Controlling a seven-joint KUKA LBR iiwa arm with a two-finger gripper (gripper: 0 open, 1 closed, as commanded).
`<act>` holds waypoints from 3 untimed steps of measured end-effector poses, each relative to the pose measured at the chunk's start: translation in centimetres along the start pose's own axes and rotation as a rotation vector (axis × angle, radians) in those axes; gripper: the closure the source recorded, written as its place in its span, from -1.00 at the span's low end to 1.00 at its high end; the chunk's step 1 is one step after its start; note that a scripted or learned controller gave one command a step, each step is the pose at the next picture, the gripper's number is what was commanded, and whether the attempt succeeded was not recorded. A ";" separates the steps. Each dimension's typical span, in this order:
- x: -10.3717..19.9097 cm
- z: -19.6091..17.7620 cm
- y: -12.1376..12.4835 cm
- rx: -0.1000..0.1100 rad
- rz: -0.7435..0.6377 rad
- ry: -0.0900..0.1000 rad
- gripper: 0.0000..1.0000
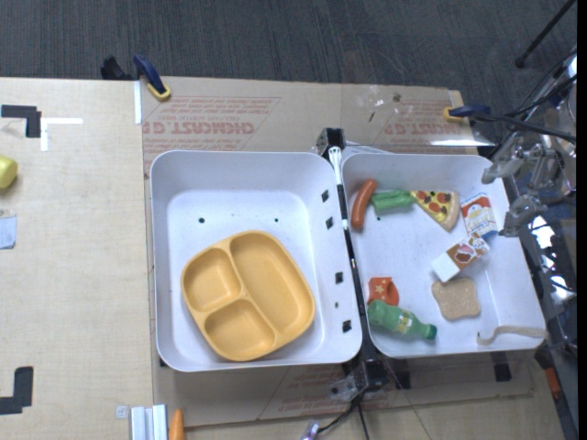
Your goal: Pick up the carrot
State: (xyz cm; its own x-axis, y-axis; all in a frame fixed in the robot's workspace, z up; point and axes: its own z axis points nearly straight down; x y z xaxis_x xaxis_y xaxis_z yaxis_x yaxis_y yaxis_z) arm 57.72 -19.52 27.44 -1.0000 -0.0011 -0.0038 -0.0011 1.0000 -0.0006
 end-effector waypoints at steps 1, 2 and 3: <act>5.4 13.7 5.6 -0.001 -0.006 0.002 -1.00; 7.8 17.8 8.0 0.005 -0.222 -0.011 -1.00; 3.2 18.1 3.1 0.000 -0.287 -0.003 -1.00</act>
